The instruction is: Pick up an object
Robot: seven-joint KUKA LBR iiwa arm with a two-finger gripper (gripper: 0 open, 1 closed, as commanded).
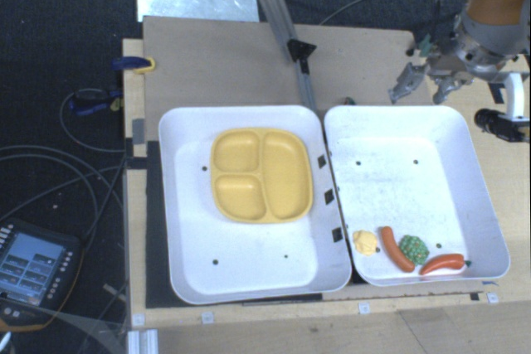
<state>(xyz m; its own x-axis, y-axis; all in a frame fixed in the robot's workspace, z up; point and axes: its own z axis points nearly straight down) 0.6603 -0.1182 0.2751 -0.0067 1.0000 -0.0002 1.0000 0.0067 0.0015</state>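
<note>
You're wanting to swing down toward the lower right of the frame, where the sausage (396, 249) is lying in the right bin (415, 178), and drop in square over it. The gripper (421, 84) is hanging at upper right, fingers apart, holding nothing.
</note>
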